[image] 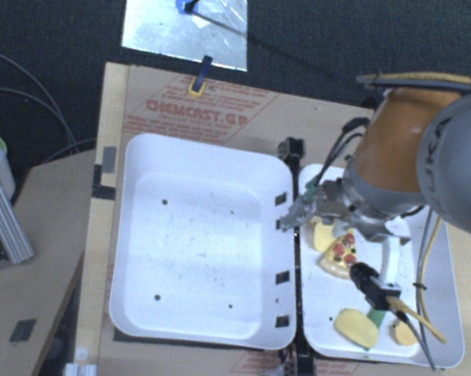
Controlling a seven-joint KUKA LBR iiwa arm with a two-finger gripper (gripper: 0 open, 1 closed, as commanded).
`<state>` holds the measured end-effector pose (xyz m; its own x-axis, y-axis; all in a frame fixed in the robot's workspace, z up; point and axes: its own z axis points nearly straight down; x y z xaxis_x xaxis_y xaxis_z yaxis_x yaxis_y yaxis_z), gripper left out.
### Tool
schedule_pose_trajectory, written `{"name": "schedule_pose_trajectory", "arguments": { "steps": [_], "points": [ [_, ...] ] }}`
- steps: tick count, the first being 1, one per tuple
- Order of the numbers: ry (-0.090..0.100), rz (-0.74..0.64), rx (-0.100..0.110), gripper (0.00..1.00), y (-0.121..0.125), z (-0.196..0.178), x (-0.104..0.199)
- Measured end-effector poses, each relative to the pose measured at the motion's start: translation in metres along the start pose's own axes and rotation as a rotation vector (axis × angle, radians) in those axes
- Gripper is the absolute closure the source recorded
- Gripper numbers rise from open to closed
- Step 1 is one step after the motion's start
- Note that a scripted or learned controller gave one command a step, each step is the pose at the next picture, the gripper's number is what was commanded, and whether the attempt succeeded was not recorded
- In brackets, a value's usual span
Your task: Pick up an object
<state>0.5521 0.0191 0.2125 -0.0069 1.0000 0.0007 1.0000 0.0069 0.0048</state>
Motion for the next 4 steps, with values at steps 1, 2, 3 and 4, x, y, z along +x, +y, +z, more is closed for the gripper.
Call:
{"name": "schedule_pose_trajectory", "arguments": {
  "steps": [1,2,3,4],
  "points": [
    [0.000,0.007,0.002,0.00,-0.024,-0.022,-0.020],
    [-0.001,0.012,0.010,0.00,-0.068,0.031,-0.070],
    [-0.004,0.007,-0.001,0.00,0.006,0.131,-0.123],
    [0.000,0.006,0.002,1.00,0.004,0.117,-0.120]
  ]
}}
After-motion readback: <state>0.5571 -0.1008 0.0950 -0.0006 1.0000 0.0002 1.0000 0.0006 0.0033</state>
